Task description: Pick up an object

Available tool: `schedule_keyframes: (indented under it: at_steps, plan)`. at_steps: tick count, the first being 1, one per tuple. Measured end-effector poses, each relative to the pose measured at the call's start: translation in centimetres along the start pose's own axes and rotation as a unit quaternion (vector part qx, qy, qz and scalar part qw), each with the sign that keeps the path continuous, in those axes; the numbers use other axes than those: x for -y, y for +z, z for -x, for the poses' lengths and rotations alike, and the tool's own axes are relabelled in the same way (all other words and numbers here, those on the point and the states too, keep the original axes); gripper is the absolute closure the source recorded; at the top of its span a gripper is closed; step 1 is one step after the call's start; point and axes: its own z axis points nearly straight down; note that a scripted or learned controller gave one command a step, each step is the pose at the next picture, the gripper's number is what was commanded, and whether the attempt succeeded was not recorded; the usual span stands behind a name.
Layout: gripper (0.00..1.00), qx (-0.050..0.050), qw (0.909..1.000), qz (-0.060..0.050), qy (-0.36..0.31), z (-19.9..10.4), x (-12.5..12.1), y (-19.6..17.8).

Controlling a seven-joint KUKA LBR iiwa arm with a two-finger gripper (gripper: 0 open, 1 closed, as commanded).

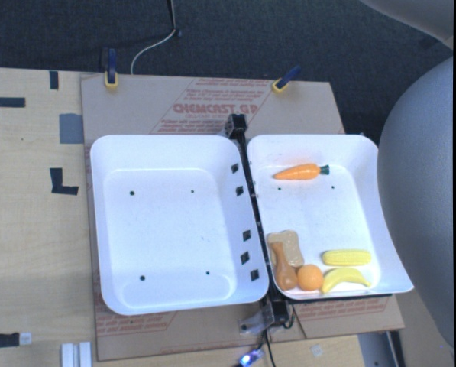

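Note:
The right bin (365, 197) holds several small objects. An orange carrot with a green tip (300, 173) lies near its far edge. At the near edge sit a tan bread-like piece (286, 247), a brown sausage-like piece (282, 270), an orange ball (310, 278), a yellow corn cob (346, 258) and a yellow banana (345, 280). The arm's grey body (430, 205) bulks along the right side of the view, above the bench.
The left bin (166, 159) sits beside the right one, joined by a black clip strip (247, 205). Both rest on a cardboard sheet (212, 105) clamped at the far edge. A cable (155, 44) trails at the back.

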Motion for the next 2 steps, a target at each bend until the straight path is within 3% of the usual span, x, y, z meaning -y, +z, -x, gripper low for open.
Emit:
schedule_keyframes:
  at_steps: [2]
  plan:
    - [1.00, -0.004, 0.9998, 0.017, 0.001, -0.22, -0.32, -1.94]
